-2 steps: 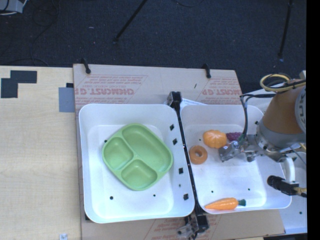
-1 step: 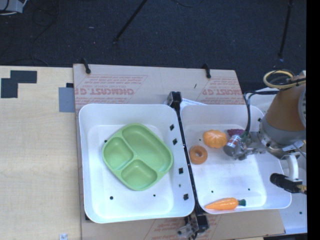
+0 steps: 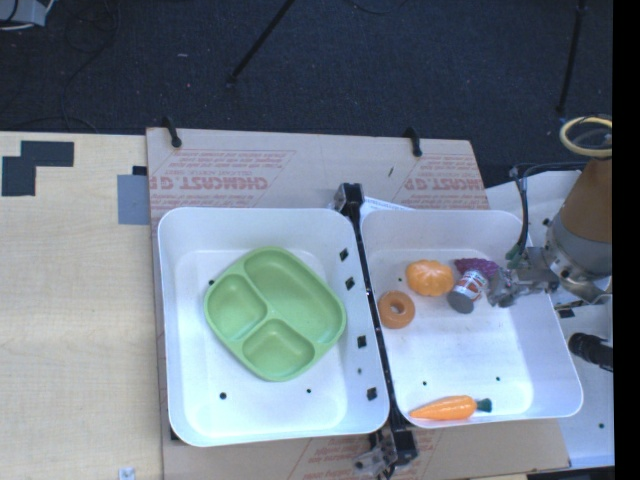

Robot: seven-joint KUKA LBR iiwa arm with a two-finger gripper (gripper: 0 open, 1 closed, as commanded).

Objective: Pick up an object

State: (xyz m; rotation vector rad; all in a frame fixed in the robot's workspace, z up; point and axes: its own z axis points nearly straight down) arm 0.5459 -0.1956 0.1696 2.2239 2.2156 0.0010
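The right bin [image 3: 545, 388] holds an orange round fruit [image 3: 429, 277], a brown doughnut [image 3: 397, 310], a small grey can [image 3: 466, 292] lying tilted, a purple bunch of grapes [image 3: 478, 267] behind it, and an orange carrot [image 3: 446, 407] near the front rim. My gripper [image 3: 506, 290] reaches in from the right, low over the bin's right side, just right of the grey can. The arm's orange band [image 3: 592, 200] is above it at the right edge.
In the left bin [image 3: 180, 388] lies a green divided plate [image 3: 275, 312]. A black divider [image 3: 364, 318] runs between the bins. Cardboard [image 3: 300, 173] lies behind them, and a light wooden bench top [image 3: 70, 318] stretches to the left.
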